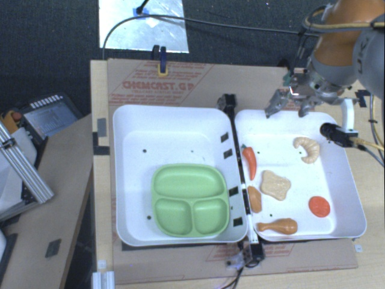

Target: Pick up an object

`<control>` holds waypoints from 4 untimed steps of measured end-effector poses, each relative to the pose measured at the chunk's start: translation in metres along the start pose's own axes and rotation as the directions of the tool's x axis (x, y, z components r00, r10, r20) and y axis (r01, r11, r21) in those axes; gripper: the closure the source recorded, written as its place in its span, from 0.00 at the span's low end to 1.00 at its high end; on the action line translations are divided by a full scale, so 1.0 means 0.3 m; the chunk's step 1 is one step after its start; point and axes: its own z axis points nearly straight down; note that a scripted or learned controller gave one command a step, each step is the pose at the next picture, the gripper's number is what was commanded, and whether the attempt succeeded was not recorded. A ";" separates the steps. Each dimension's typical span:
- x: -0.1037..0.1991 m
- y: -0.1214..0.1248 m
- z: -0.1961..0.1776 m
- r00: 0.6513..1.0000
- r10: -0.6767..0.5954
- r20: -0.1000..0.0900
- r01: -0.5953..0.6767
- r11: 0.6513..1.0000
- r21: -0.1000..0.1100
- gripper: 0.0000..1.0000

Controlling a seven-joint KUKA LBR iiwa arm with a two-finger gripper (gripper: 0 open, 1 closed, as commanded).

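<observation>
Pale curved croissant point(308, 149), untouched

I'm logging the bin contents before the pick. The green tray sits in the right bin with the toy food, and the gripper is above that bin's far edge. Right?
Not quite. The camera view shows the green tray in the left bin; the toy food lies in the right bin, and the gripper is above that bin's far edge.

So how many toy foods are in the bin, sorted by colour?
Red: 2, a chilli pepper and a tomato slice
Orange-brown: 2, a drumstick and a small piece by the bin's divider
Tan: 2, a croissant and a bread slice
Total: 6
</observation>
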 end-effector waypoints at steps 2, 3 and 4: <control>0.002 0.002 0.362 1.000 -0.003 -0.001 0.003 1.000 0.001 0.00; -0.001 0.008 0.314 1.000 -0.003 0.000 0.003 1.000 -0.005 1.00; 0.026 0.019 0.154 1.000 -0.003 -0.001 0.003 1.000 -0.009 1.00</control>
